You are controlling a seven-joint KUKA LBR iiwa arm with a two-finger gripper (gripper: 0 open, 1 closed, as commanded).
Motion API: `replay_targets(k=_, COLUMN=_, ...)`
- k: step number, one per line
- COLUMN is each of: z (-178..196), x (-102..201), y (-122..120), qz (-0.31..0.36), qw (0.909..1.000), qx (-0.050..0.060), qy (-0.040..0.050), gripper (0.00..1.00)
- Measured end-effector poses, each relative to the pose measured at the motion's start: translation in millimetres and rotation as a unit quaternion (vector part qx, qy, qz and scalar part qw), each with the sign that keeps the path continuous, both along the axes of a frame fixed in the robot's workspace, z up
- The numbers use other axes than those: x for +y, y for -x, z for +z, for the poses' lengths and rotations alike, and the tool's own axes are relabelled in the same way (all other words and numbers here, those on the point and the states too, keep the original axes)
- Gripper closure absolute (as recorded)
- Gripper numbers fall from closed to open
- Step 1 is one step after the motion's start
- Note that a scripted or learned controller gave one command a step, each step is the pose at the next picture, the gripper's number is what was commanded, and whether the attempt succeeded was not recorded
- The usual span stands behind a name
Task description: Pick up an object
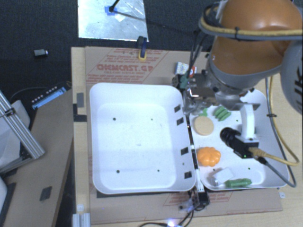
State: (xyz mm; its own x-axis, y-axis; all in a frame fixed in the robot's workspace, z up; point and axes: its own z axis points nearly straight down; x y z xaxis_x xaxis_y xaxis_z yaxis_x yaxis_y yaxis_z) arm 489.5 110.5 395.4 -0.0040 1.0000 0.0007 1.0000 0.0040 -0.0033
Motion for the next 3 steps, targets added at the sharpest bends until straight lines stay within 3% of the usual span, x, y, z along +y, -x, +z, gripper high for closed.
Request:
replay_targets(k=1, z=19, x=16, y=-53, qz=0.001, qw=1.0, qx=-0.005, qy=-0.0001, gripper=1.0)
replay_targets(k=2, z=58, x=28, y=-37, qz=0.001, qw=1.0, qx=-0.005, qy=-0.0009, gripper=1.0)
replay_targets(k=3, z=68, x=9, y=-104, qz=-0.002, qw=1.0, qx=-0.005, qy=0.0003, gripper=1.0)
